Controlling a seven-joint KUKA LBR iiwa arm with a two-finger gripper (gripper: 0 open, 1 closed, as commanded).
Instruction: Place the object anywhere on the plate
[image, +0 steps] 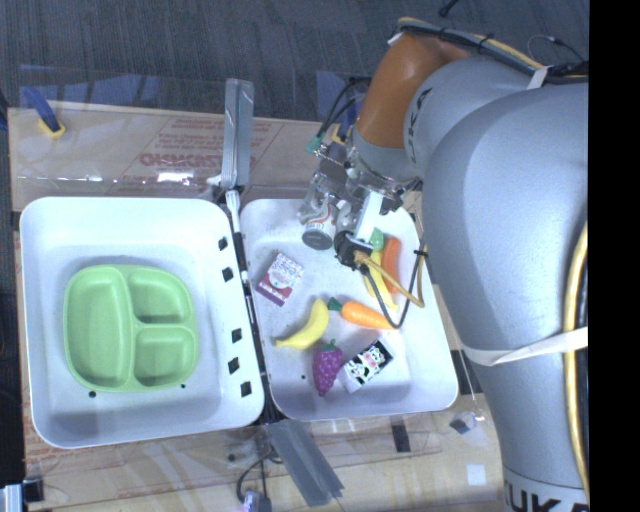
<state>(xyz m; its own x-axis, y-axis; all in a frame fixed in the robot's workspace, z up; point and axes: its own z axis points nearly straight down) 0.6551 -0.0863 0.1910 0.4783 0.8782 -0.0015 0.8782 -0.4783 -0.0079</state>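
A green divided plate (128, 325) lies in the left bin (40, 400). The right bin (430, 385) holds a pink-and-white snack packet (281, 277), a banana (308, 326), a carrot (362, 314), purple grapes (327, 366) and a small cow-print milk carton (368, 364). A second carrot (391, 256) lies by the bin's right wall, partly under the wrist. My gripper (332, 240) hangs over the back of the right bin, above and to the right of the snack packet. It is open, with only white bin floor showing between its fingertips.
The grey arm with its orange band (400, 70) covers the right bin's far right side. A yellow cable (392, 288) loops down past the carrots. A hinged divider (238, 290) runs between the two bins, with a grey post (237, 130) at its back.
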